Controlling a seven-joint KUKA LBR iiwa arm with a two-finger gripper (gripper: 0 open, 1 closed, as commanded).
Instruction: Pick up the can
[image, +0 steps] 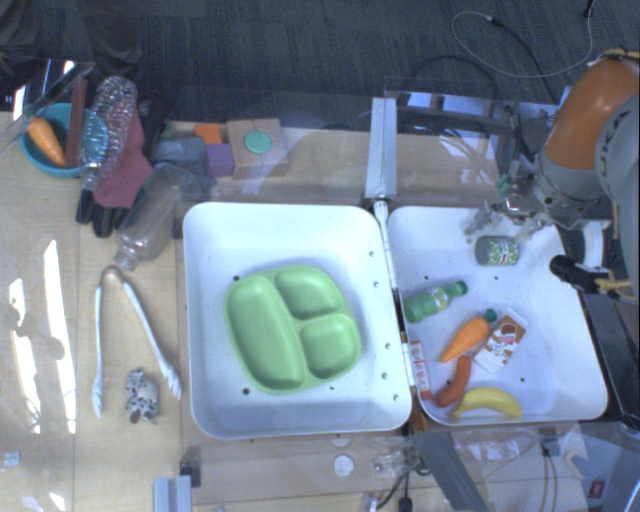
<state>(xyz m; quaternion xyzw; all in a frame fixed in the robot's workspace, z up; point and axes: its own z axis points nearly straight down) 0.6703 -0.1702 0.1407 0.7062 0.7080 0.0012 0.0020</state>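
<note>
The gripper (510, 215) is hanging over the far part of the right-hand white bin (580, 395), carried by the grey arm with its orange band (590, 115) reaching in from the right. Its metal fingers are pointing down and sitting directly above the can (497, 250), which is lying on its side on the bin floor right beneath the fingertips. How far the fingers are spread cannot be told from this angle, nor whether they are touching the can.

Nearer the camera from the gripper, a green bottle (433, 300) is lying close to the bin's left wall. Further toward the camera, a carrot (466, 338), a small juice carton (500, 345), a sausage (455, 382) and a banana (487, 403) are lying clustered together. Well to the gripper's left, the other white bin (205, 300) is holding a green divided plate (293, 327).
</note>
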